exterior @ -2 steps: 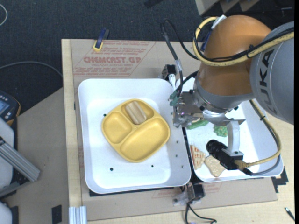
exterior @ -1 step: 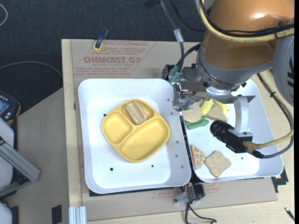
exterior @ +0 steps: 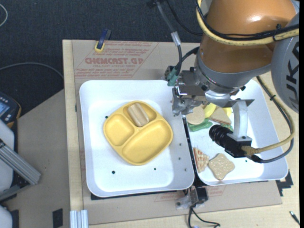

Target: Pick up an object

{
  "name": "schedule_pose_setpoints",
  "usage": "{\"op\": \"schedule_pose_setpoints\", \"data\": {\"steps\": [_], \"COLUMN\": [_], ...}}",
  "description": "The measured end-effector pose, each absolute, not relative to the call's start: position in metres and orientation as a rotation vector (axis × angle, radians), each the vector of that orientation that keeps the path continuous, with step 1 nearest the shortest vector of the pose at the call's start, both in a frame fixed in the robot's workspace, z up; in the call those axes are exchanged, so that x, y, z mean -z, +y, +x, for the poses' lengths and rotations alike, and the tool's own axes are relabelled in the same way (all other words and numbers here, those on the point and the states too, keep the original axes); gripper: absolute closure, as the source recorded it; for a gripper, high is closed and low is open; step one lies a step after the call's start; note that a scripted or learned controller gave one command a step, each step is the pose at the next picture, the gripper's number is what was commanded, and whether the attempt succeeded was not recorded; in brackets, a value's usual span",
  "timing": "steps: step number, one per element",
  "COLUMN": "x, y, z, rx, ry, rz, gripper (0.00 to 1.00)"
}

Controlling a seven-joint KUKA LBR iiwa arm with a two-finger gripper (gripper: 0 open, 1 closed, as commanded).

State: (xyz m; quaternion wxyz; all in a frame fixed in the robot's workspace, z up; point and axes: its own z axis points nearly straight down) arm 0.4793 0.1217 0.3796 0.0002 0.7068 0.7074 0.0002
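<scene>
Toy food [exterior: 209, 115] in right bin [exterior: 270, 127], half hidden under arm; jaws' state unclear.

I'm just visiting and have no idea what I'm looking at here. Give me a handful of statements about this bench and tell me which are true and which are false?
1. A yellow divided plate sits in the left bin. True.
2. A tan bread-like piece lies in one of the plate's smaller compartments. True.
3. The plate's largest compartment holds a heap of food. False: nothing lies in it.
4. The arm hangs over the left bin's far-left corner. False: it is above the right bin, near the divide between the bins.
5. A square cracker lies near the right bin's front edge. True.
6. The right bin holds a blue cup. False: it holds small food pieces.
</scene>
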Motion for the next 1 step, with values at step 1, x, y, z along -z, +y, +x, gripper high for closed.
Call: {"op": "schedule_pose_setpoints", "data": {"steps": [1], "x": [-0.3903], "y": [0.1219], "z": [0.4798], "rx": [-0.004], "ry": [2.221], "rz": [2.218], "gripper": [1.00]}}
